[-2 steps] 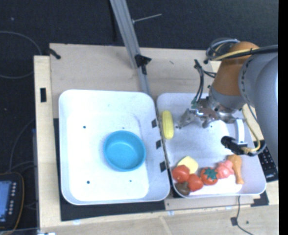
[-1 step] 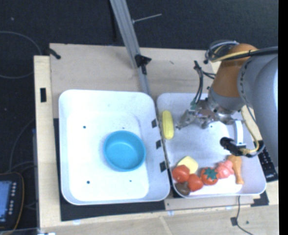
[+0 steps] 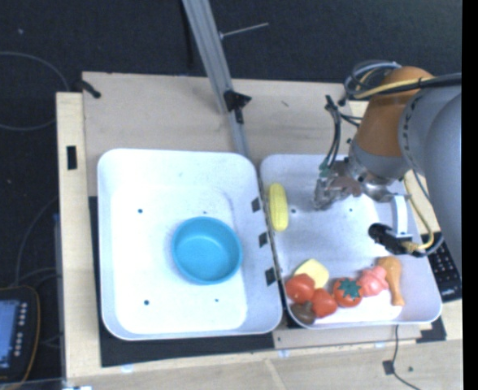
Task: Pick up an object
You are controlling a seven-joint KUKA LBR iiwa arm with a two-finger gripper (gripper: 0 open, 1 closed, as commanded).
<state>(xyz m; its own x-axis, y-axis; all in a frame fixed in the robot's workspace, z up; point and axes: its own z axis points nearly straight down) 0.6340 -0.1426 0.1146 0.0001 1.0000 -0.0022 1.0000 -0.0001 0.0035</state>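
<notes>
My gripper [image 3: 327, 195] hangs over the upper middle of the right bin [image 3: 345, 238], pointing down at bare white floor. Nothing shows between its fingers. A yellow banana-like piece [image 3: 278, 206] lies along the bin's left wall, a short way left of the gripper. Along the bin's near edge sit a pale yellow wedge [image 3: 311, 272], two red tomato-like pieces [image 3: 301, 288] [image 3: 323, 303], a red strawberry-like piece [image 3: 347, 292], a pink piece [image 3: 373, 280] and an orange drumstick-like piece [image 3: 393, 278].
The left bin [image 3: 125, 193] holds a blue bowl [image 3: 206, 249] near its middle right. A grey metal pole [image 3: 210, 51] slants down from the top to the gap between the bins. A dark small object [image 3: 302, 317] lies at the right bin's near left corner.
</notes>
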